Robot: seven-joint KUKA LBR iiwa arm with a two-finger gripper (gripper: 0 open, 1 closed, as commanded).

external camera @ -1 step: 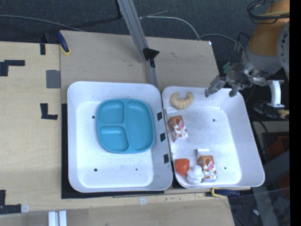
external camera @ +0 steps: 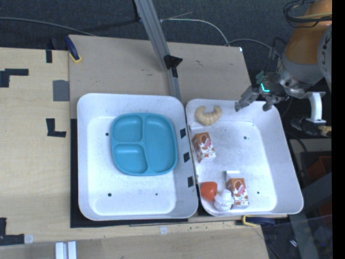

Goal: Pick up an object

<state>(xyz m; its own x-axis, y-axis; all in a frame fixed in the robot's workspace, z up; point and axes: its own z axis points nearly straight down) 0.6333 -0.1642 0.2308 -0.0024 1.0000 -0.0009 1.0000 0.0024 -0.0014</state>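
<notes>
While you watch from above, your gripper (external camera: 252, 102) hangs over the upper right rim of the shallow white right-hand bin (external camera: 269, 144), its two dark fingers (external camera: 241, 103) spread apart with nothing between them, and a small teal light glows on the wrist just above. Your grey arm with the orange band (external camera: 307, 42) reaches in from the right edge. Look inside that bin and you find the loose things: a pale tan, curved croissant-shaped toy (external camera: 208, 114) near the top left corner, well to the left of the gripper; below it an orange-and-white printed carton (external camera: 204, 146) lying by the left wall; and, along the bottom edge, a small red rounded piece (external camera: 208, 189) touching a white lumpy item (external camera: 222, 200), with a second orange-and-white carton (external camera: 236, 190) just beside them on the right. None of these touches the gripper — all lie on the bin floor. To the left sits the other shallow white bin (external camera: 91, 161), side by side with the first, holding a teal plastic divided plate (external camera: 144, 144) with three compartments. Both bins rest on the light wooden bench (external camera: 32, 161), and a grey metal pole (external camera: 153, 26) slants down from the top toward the seam between the bins.
</notes>
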